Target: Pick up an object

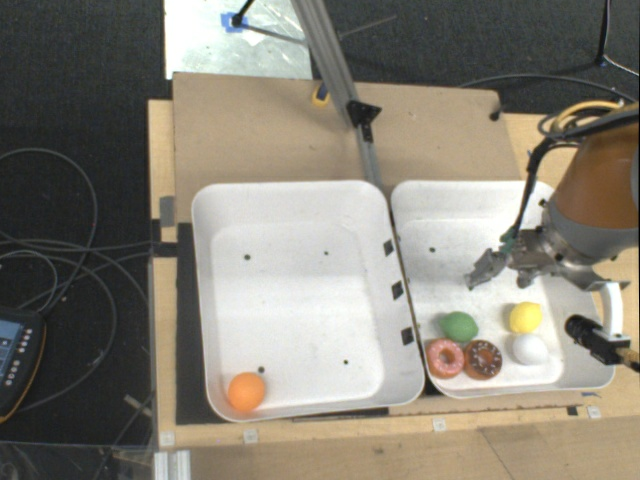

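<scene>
The gripper (488, 271) hangs open and unladen above the right bin (440, 218), near the green ball (459, 325)

Right bin (440, 218): rear floor is open; five objects crowd the front edge. Left bin (290, 198): open except an orange ball (246, 391) at the front-left corner.

A brown bench (260, 128) fills mid-frame. A grey pole (330, 48) slants down from the top. Black cables (60, 268) loop over dark carpet at left, beside a handheld controller (15, 353) at the lower left edge.
</scene>
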